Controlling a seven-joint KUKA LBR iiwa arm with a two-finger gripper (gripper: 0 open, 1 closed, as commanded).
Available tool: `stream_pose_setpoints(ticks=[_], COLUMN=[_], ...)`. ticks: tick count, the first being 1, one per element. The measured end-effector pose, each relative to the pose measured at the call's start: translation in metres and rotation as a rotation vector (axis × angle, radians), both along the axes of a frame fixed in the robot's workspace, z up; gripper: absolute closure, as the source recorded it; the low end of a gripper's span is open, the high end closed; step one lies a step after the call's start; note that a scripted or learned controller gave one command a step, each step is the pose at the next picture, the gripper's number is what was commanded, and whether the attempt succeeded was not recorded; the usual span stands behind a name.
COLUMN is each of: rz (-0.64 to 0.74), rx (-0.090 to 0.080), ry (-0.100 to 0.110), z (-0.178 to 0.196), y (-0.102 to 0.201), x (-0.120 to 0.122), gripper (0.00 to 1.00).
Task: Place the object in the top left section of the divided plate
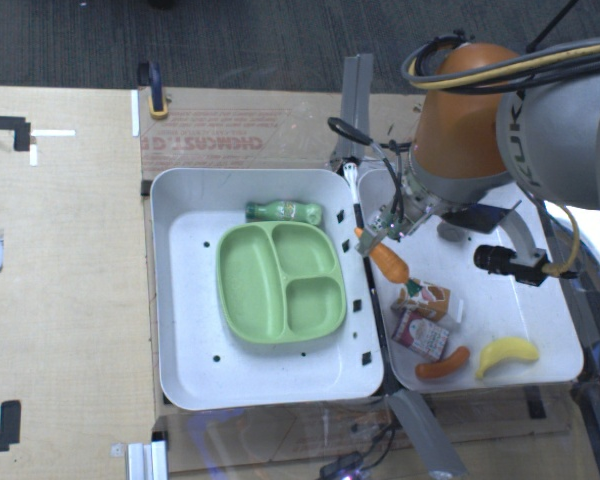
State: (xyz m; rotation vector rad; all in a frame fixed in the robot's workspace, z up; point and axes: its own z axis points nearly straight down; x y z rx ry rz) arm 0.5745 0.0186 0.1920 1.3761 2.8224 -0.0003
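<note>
In the left bin (170,298) a green divided plate (280,283) lies in the middle, and a green bottle (283,211) lies just beside its far edge. At the near-left edge of the right bin (555,353), the gripper (380,230) is closed on the top of a carrot (389,261). Nearer the front edge lie a small carton (425,323), a sausage (442,365) and a banana (507,354).
</note>
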Motion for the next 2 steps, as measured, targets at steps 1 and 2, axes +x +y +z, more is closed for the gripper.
stream_pose_setpoints(ticks=[1,2], rz=[0.000,0.214], rx=[0.000,0.000], ry=[0.000,-0.001], z=[0.000,0.000], y=[0.000,0.053], x=[0.000,0.038], gripper=[0.00,0.00])
